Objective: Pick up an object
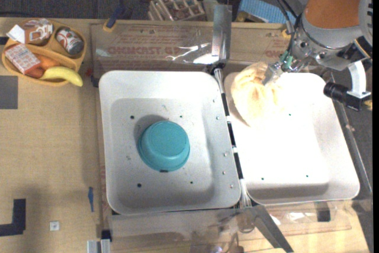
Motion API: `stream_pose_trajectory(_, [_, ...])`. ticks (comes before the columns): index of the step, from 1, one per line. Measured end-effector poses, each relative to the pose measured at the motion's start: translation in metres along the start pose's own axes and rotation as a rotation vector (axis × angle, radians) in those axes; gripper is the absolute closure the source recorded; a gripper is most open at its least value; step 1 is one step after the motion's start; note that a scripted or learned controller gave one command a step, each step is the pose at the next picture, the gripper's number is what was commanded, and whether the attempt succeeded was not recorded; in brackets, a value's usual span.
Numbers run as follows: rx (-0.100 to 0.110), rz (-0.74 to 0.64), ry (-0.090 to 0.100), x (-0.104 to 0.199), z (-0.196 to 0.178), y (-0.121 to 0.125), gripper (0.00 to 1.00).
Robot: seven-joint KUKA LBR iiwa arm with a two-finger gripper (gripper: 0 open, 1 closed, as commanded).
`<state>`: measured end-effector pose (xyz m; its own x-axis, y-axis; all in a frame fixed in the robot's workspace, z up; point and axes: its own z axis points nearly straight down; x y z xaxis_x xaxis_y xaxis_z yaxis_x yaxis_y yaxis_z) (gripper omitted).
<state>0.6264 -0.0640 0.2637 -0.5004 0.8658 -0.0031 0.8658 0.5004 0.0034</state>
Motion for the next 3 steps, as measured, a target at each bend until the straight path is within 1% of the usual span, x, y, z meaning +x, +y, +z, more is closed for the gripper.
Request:
stream_pose_trajectory(1, [0.000,-0.205,0.000,0.077,-0.125,-0.042,1.00])
stream_pose_trajectory(2, [-0.002,-0.292,-0.002,0.040,-0.139,-0.040,1.00])
stream_pose_trajectory(3, [0.002,-0.231,0.002,0.089,-0.036,-0.081,1.00])
